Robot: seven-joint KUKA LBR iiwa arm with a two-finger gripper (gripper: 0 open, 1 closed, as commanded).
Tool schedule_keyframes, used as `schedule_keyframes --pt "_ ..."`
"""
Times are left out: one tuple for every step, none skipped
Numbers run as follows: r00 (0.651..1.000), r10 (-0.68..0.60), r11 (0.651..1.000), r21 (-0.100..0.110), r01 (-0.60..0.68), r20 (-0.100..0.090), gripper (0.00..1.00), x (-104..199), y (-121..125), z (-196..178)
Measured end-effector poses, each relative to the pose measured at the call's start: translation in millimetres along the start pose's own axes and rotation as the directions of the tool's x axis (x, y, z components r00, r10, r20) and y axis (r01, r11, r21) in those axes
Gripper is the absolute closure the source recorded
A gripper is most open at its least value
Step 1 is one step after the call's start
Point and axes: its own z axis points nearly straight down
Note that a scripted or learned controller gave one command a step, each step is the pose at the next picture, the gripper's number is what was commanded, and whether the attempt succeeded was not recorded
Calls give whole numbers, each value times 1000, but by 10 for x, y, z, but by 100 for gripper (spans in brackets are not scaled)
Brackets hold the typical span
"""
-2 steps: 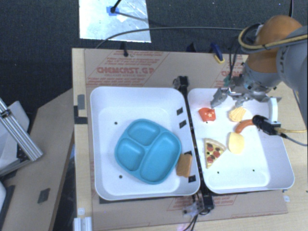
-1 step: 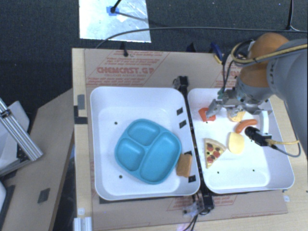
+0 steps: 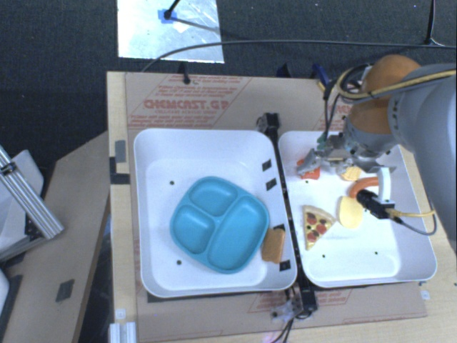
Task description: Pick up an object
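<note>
Toy food lies scattered in the right bin (image 3: 400, 263): an orange-red piece (image 3: 309, 170) just under the gripper (image 3: 323, 153), a pizza slice (image 3: 316, 225) nearer the camera, a hot dog (image 3: 363, 185) beside the wrist. Whether anything is grasped cannot be told; nothing looks lifted yet. Farther left, a blue divided plate (image 3: 218, 224) sits in the left bin (image 3: 161, 184).

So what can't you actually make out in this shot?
- Gripper: too small and cluttered in the camera view to tell open or shut.
- Red item by the gripper: too small to identify.
- Yellow piece: partly hidden by the arm.
- Arm: cut off by the right edge.
</note>
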Motion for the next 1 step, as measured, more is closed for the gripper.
schedule_keyframes --pt "1000 -1 1000 -5 1 7 100 -17 1 -89"
